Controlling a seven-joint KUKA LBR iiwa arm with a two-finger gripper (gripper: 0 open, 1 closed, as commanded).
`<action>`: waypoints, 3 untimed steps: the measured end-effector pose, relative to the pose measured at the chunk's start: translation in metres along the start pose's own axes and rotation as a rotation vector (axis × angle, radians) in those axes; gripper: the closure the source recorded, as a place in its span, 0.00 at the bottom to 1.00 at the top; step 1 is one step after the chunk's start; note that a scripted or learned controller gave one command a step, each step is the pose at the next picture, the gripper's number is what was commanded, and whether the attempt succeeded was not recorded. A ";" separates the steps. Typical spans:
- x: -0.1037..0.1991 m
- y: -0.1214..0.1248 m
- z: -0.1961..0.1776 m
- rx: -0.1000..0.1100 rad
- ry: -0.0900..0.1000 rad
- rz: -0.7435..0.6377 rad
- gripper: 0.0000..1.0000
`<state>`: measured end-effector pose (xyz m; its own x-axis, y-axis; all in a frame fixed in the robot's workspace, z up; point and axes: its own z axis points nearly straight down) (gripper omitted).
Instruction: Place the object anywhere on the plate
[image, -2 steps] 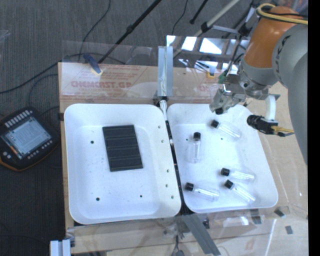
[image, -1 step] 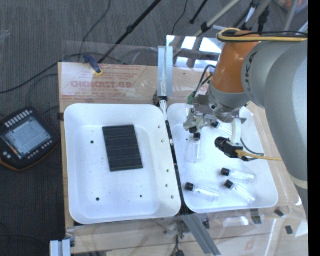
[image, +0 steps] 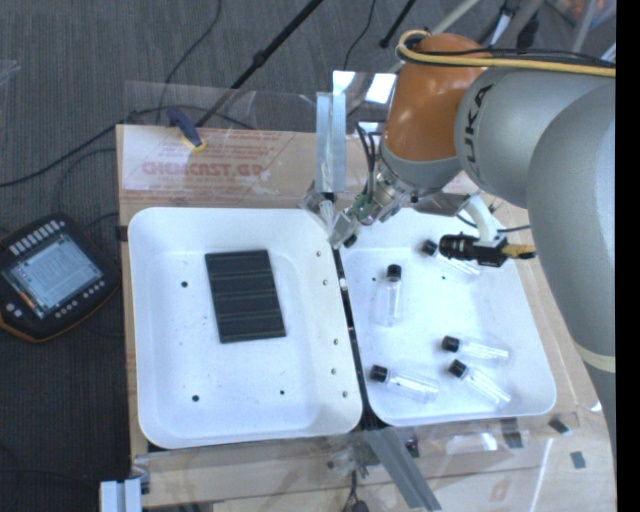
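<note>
Plate (image: 245, 294), dark and ribbed, lies bare in the left bin (image: 160, 400). Clear vials (image: 390, 296) with black caps lie scattered in the right bin (image: 530, 400). The tool (image: 345, 225) is above the divider; its state I cannot tell. Picking seems not begun; next it must descend on one vial.

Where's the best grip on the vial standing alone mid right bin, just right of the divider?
Take that vial across the clear body below its black cap, coming straight down. It lies flat with its long axis running roughly up-down in the camera view, so set the jaws left-right across it. Nothing lies close on either side; the divider is a little way off to its left.
</note>
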<state>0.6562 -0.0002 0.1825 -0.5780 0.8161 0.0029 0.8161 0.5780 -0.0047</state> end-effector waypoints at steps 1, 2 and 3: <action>0.063 0.060 -0.001 -0.005 -0.004 -0.346 1.00; 0.155 0.117 -0.028 -0.007 -0.005 -0.629 1.00; 0.213 0.104 -0.015 -0.005 -0.004 -1.234 1.00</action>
<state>0.6184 0.2334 0.1979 -0.9613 -0.2755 -0.0007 -0.2755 0.9613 0.0029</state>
